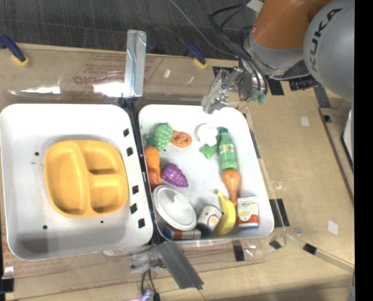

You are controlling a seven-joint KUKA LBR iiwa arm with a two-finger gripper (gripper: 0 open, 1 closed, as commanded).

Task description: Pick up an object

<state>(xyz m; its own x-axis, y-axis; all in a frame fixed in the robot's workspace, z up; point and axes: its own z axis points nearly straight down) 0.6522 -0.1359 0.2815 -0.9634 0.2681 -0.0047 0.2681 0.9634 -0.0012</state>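
My gripper (225, 96) hangs over the far rim of the right bin (261, 187), its fingers apart and nothing between them. Just below it lie a white piece (206, 134) and a green bottle (225, 148). Further down the bin are an orange carrot (232, 182), a banana (227, 213), a small carton (247, 211), a can (209, 218) and a white bowl (173, 209). On the bin's left side lie purple grapes (174, 175), a green vegetable (162, 135), an orange piece (181, 139) and a second carrot (152, 162).
The left bin (17, 137) holds a yellow divided plate (86, 175). A silver tape strip (135, 64) stands up between the bins at the far edge. The arm's grey and orange body (299, 17) fills the upper right.
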